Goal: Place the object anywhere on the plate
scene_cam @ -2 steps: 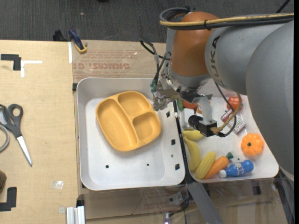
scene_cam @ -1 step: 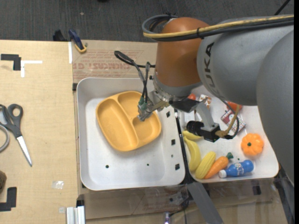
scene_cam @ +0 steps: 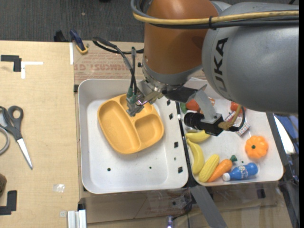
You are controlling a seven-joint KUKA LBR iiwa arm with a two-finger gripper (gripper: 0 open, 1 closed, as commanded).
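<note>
A big grey arm (scene_cam: 251,46) with an orange band (scene_cam: 178,27) fills the upper right of the frame. It reaches down over the two white bins on the desk (scene_cam: 38,127).

The left bin (scene_cam: 123,177) sits in the middle of the frame. A yellow plate (scene_cam: 124,129) with two parts lies in its upper half. The plate is tilted a little in the picture, with one corner pointing to the upper right.

The gripper (scene_cam: 134,103) hangs right over the upper right edge of the plate, near the wall that splits the plate in two. It is small and dark, with wires running up from it. It is not clear whether it is open or closed, or whether it has anything in it.

The right bin (scene_cam: 266,177) touches the left bin, side by side. It has toy food in it. A banana (scene_cam: 195,158) lies near the left wall of that bin. Just beside it are a yellow corn cob (scene_cam: 209,167) and an orange carrot (scene_cam: 221,169). A small blue and white bottle (scene_cam: 242,171) lies next to the carrot. A little orange pumpkin (scene_cam: 256,147) sits near the right side. A black piece of the arm covers some of the things at the top of that bin.

Grey scissors (scene_cam: 16,132) lie at the far left of the desk.
</note>
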